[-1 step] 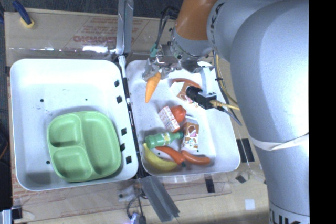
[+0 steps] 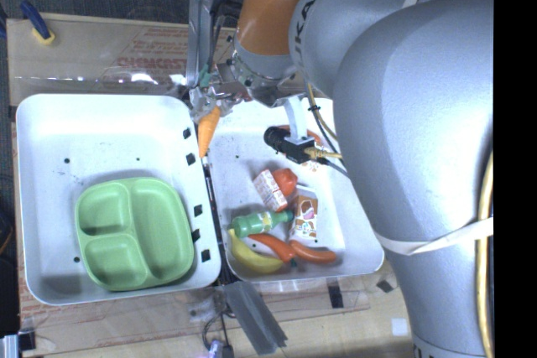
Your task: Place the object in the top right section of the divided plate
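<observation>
Although the two-finger gripper [image 2: 204, 101] seems clenched on the small orange plastic carrot [image 2: 205, 130] hanging above the bins' shared wall, you judge it light, stiff and slippery, best pinched at its thick top.

The scene is being viewed by a single fixed camera set above the desk [image 2: 101, 42] and being aimed downward at a slant. Both white bins are being taken in side by side: the left bin [image 2: 50, 121] is being seen whole, while the right bin [image 2: 357, 251] is being partly covered by the arm [image 2: 403, 96], which is being seen reaching in from the right and is looming large because it is passing close beneath the lens. The far edge of the desk is being shown toward the top of the frame, with dark flooring beyond it, and the near edge is being shown along the bottom.
</observation>
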### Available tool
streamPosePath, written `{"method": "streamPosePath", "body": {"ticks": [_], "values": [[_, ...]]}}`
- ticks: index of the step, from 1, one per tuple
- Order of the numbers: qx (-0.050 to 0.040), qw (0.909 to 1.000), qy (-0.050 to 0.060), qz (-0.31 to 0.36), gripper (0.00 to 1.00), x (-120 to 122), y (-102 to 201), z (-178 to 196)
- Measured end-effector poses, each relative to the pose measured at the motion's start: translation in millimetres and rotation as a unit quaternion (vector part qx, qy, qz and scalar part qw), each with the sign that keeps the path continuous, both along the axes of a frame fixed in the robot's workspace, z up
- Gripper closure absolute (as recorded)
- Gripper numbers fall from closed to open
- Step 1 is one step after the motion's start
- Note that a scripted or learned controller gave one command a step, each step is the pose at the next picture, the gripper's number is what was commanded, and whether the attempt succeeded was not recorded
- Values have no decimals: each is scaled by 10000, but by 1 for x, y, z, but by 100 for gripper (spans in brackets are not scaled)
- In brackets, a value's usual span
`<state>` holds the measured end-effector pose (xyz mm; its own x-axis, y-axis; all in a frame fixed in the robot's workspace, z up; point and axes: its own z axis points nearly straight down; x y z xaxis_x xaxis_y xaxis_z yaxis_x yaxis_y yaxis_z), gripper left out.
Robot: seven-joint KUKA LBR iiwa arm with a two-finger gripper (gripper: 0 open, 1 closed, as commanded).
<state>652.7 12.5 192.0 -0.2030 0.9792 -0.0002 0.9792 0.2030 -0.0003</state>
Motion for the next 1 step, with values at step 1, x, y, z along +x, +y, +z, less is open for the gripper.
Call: {"method": "streamPosePath", "body": {"ticks": [1], "values": [[-3,9971,28,-757,100,-35,62,9]]}}
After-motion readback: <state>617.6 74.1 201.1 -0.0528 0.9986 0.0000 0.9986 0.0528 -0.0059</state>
